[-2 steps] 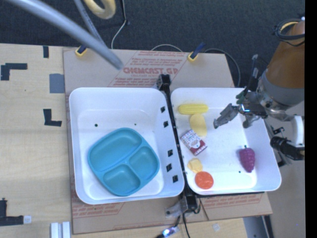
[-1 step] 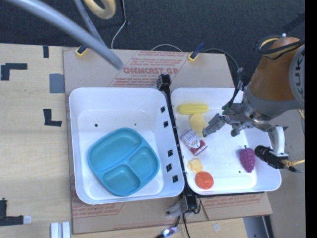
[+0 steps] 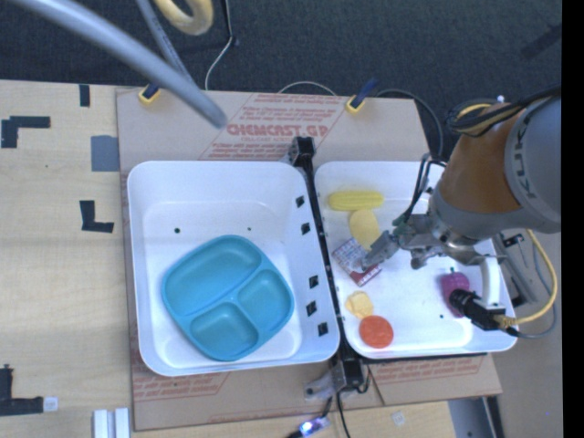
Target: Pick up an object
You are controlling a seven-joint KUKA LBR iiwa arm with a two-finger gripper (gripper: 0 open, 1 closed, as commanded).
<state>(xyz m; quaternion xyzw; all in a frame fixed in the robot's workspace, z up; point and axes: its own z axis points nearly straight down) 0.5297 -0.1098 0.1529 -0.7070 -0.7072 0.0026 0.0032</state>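
Red-and-white packet (image 3: 346, 255) is noted in the right bin (image 3: 411, 310), close against its left wall and about midway between the near and far edges. The gripper (image 3: 376, 255) is seen low over the bin floor just to the right of the packet, its tip at or touching the packet's right edge; contact cannot be confirmed, and whether the gripper is open or closed cannot be told from this angle. Nothing is seen lifted off the floor. A pale yellow lump (image 3: 365, 227) is lying just beyond the packet, and an elongated yellow item (image 3: 355, 199) is placed further back, near the far wall. On the near side of the packet a small yellow-orange piece (image 3: 359, 303) is found, and just beyond it, toward the near edge, a round orange-red item (image 3: 376, 332). A purple object (image 3: 453, 283) is lying to the right, partly hidden beneath the arm's wrist. The arm (image 3: 484, 181), with its orange band, is reached in from the right, over the right bin's far right corner. The left bin (image 3: 210, 185) is set touching the right one, with black clips along the shared wall, and a blue divided plate (image 3: 228, 295) is lying flat in it, toward the near side. Both bins are borne on a cardboard sheet (image 3: 274, 121) laid on the wooden bench (image 3: 55, 290).
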